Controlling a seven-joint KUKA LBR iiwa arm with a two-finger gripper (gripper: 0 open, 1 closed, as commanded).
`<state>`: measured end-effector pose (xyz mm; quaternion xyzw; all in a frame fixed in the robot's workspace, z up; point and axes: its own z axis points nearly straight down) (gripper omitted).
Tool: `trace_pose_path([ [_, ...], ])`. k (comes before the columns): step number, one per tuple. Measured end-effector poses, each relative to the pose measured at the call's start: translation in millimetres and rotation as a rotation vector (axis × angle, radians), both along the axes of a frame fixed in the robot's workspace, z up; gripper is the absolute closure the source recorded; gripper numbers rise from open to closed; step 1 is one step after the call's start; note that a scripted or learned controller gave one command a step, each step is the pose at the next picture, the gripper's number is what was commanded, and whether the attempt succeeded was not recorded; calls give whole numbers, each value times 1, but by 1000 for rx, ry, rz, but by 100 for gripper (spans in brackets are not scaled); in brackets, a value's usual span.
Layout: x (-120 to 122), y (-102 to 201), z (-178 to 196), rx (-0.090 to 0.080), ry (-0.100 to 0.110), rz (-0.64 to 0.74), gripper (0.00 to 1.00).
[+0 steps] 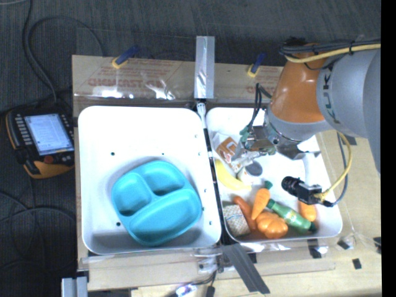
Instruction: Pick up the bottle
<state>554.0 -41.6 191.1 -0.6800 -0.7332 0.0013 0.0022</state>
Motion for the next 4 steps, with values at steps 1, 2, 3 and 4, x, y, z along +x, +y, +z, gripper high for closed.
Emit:
trace_pose_path([
  [1, -28, 8, 34, -1, -3, 187, 100],
  [2, -40, 85, 44, -3, -2, -269, 100],
  [3, 2, 4, -9, -5, -1, -213, 100],
  [4, 16, -33, -8, -4, -2, -71, 100],
])
